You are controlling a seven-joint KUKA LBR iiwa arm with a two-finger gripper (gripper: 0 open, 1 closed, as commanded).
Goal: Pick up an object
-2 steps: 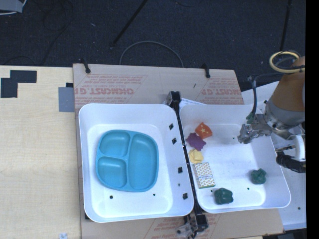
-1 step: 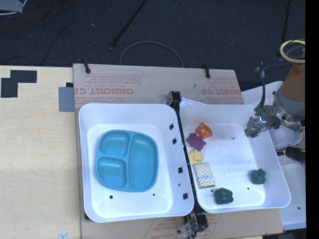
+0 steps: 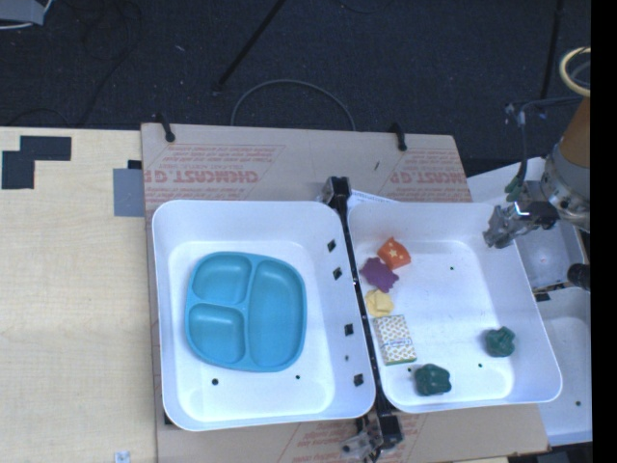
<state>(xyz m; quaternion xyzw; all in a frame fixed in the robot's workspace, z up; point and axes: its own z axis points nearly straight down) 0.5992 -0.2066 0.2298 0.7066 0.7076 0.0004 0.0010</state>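
Observation:
The right bin (image 3: 463,287) holds several small things: an orange piece (image 3: 393,253), a purple piece (image 3: 379,275), a yellow piece (image 3: 379,303), a patterned white card-like block (image 3: 394,339), a dark green lump (image 3: 433,379) and a teal lump (image 3: 499,341). My gripper (image 3: 503,226) hovers at the bin's upper right rim, away from all of them, with nothing visible between its fingers.
The left bin (image 3: 241,230) carries a blue divided plate (image 3: 247,311). A black clip rail (image 3: 349,297) runs between the bins. Cardboard (image 3: 289,167) lies under both. The arm's orange band (image 3: 578,138) sits at the right edge.

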